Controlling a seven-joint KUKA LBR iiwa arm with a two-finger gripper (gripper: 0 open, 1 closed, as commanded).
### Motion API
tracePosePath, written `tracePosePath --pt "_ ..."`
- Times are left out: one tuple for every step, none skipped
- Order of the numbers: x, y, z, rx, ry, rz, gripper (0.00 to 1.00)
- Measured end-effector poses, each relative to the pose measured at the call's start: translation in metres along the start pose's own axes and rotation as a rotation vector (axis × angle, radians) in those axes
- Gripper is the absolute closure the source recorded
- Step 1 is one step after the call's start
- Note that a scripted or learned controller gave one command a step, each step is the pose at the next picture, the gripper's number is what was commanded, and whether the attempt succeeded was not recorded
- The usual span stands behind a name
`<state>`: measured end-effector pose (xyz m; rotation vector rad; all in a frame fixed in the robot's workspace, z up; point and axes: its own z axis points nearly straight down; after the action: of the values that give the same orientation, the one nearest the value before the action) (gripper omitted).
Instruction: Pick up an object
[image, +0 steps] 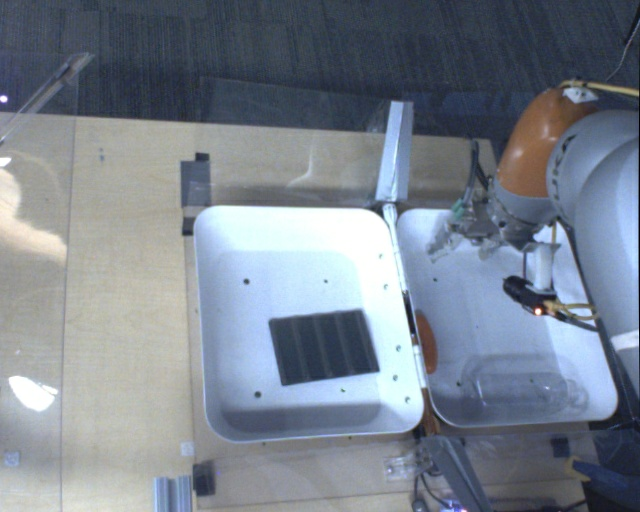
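While our two-finger gripper (455, 232) hovers empty, fingers apart, over the right white bin (470, 300), the clear plastic bottle (525, 388) lies near us

Light is even and rather cool. The white bins (300, 250) look bright, almost washed out on their floors. A pale glare lies on the bench (30, 230) far left of the arm. Soft shadows sit inside the bin walls. The whole picture is slightly blurred and grainy.
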<state>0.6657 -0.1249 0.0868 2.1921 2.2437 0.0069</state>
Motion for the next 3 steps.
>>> tracePosePath --pt "-0.08 -0.059 -0.084 -0.001 -0.003 0.05 0.0" --pt "-0.042 -0.178 -0.088 0.002 -0.001 0.127 0.0" --pt "-0.064 -0.116 -0.003 -0.008 -0.003 0.017 0.0"
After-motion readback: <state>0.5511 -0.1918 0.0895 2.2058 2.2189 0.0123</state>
